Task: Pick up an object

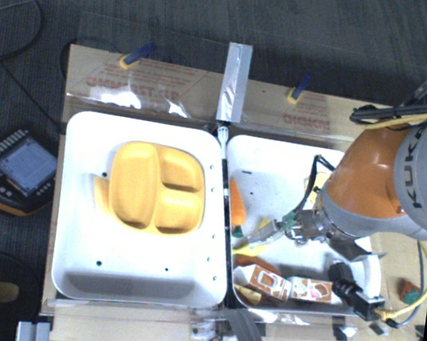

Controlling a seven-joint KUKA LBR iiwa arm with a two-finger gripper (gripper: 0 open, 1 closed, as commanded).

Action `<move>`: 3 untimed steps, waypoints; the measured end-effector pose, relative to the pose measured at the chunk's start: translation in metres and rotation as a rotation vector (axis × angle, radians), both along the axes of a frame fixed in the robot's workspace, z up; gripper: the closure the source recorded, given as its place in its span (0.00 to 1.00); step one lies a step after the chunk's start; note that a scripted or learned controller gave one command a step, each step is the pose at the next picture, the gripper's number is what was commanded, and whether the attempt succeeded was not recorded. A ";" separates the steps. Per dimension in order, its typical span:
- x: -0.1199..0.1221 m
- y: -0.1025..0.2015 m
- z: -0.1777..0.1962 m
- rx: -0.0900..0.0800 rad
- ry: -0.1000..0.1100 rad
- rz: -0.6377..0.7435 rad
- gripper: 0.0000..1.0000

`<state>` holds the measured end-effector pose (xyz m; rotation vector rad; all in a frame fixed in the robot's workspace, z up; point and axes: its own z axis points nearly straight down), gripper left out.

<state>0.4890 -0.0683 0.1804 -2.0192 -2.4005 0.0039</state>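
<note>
Your gripper (283, 227) hangs low in the right bin (276, 174) above the clutter (beside an orange carrot (237, 204)); you cannot tell how its jaws stand.

Two white bins (66, 208), one yellow divided tray (156, 187), one orange carrot (237, 205), one snack packet (286, 285).

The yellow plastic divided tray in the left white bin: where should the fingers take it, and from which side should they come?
The yellow plastic divided tray lies flat and apart from the walls of the left white bin. It is wide, so probably only its thin raised rim can be gripped. I would come straight down from above on the right edge, nearest the arm, one finger inside the rim and one outside.
</note>
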 end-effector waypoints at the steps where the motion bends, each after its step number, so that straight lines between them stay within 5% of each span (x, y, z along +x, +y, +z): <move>1: -0.005 0.011 0.000 0.000 0.000 -0.021 0.00; 2: 0.001 -0.030 -0.081 -0.002 0.000 -0.128 0.00; 3: 0.001 -0.029 -0.075 0.001 0.003 -0.127 1.00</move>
